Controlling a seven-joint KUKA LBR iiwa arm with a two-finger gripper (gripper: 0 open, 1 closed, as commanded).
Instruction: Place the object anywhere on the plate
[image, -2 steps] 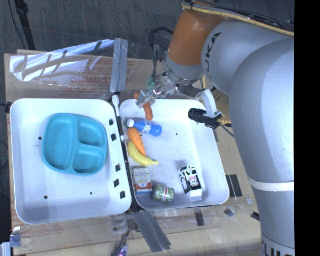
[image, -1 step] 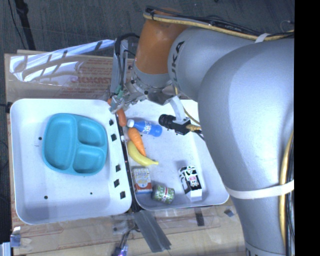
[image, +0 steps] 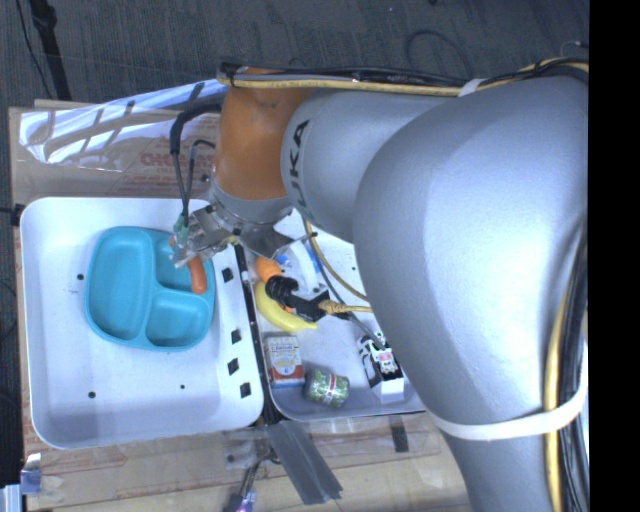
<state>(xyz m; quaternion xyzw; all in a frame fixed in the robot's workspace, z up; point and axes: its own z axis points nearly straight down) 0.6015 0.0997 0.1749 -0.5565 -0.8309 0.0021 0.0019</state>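
even bright light; glare on the plastic sheet (image: 110, 120) at top left; arm (image: 450, 250) close, slightly soft.

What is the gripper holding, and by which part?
An orange carrot, gripped near its upper end by the gripper, above the blue plate.

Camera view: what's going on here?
The arm's gripper sits over the right edge of the blue plate in the left bin. An orange object, maybe a carrot, lies just below it on the plate's right compartment; a grip can't be confirmed. A banana, a can and small boxes sit in the right bin.
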